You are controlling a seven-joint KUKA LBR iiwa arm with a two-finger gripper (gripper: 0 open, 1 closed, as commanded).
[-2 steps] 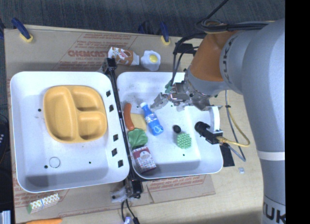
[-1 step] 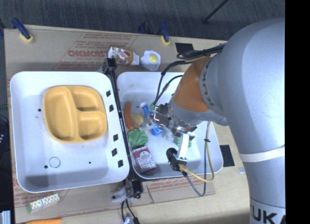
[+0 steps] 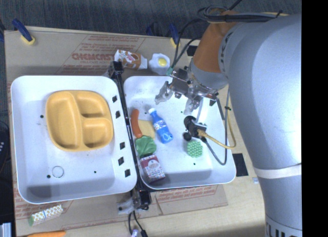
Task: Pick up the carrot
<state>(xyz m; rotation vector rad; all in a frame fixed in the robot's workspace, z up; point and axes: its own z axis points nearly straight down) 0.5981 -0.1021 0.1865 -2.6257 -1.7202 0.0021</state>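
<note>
The carrot (image 3: pixel 135 122), a slender orange-red stick, lies against the left wall of the right bin (image 3: pixel 218 172), pointing up and down in the view. My gripper (image 3: pixel 177 99) hangs over the upper middle of that bin, to the right of the carrot and above it in the view, well apart from it. Its silver fingers (image 3: pixel 164 94) stand spread, with nothing between them. A blue bottle (image 3: pixel 161 129) lies between the carrot and the gripper.
Beside the carrot lie a yellow slice (image 3: pixel 147 127), a green leaf (image 3: pixel 145 145) and a red packet (image 3: pixel 151 169). A green knobbly ball (image 3: pixel 194 149) sits under a black wrist part. The left bin (image 3: pixel 25 143) holds a yellow divided plate (image 3: pixel 79 119). A toy egg (image 3: pixel 160 62) lies behind the bins.
</note>
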